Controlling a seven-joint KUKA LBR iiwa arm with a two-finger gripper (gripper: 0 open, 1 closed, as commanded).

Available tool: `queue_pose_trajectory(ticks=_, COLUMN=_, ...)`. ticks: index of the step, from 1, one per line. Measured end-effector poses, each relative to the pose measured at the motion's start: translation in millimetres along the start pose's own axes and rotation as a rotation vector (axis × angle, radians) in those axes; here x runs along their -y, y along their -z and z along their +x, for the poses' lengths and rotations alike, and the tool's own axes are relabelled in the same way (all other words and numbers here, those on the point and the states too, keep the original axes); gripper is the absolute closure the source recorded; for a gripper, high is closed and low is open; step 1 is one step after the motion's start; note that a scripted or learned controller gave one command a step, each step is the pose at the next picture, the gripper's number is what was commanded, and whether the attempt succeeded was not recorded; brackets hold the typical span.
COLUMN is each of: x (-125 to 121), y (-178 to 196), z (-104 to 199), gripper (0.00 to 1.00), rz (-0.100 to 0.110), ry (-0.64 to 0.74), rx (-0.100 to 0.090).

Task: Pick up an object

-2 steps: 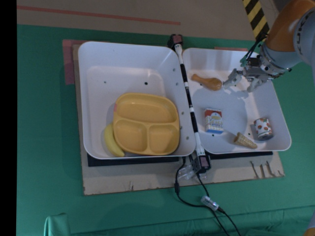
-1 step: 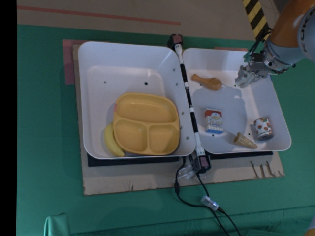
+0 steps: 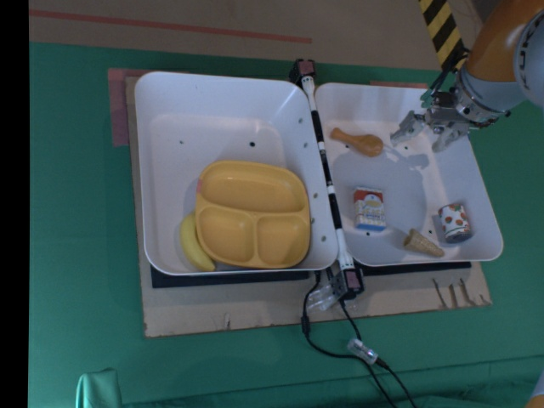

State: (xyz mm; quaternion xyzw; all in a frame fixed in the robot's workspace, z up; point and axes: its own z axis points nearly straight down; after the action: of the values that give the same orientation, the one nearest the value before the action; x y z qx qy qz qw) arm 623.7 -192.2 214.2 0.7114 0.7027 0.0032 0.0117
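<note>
From my remote seat: the grey arm with the orange band (image 3: 510, 24) reaches in from the upper right, wrist bent down over the right shallow white bin (image 3: 476, 185). The two-finger gripper (image 3: 427, 134) hangs spread apart, nothing between its fingers, above the bin's upper part. The brown toy chicken drumstick (image 3: 359, 142) lies just beside it, to its left. Nearer the front wall lie a small red-and-white carton (image 3: 369, 208), a tan ice-cream cone (image 3: 422, 243) and a red-spotted white can (image 3: 455, 223). The gripper looks clear of the floor, though its height is hard to judge. The arm's upper links are cut off by the frame edge.
</note>
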Motion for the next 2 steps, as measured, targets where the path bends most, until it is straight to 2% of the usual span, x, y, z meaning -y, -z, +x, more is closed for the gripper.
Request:
queue_pose_trajectory(ticks=1, x=26, y=-26, z=2, gripper=0.0, rz=0.005, ry=0.006, rx=-0.002)
queue_pose_trajectory(ticks=2, x=100, y=-24, z=0, gripper=0.0, rz=-0.001, ry=0.005, rx=0.0)
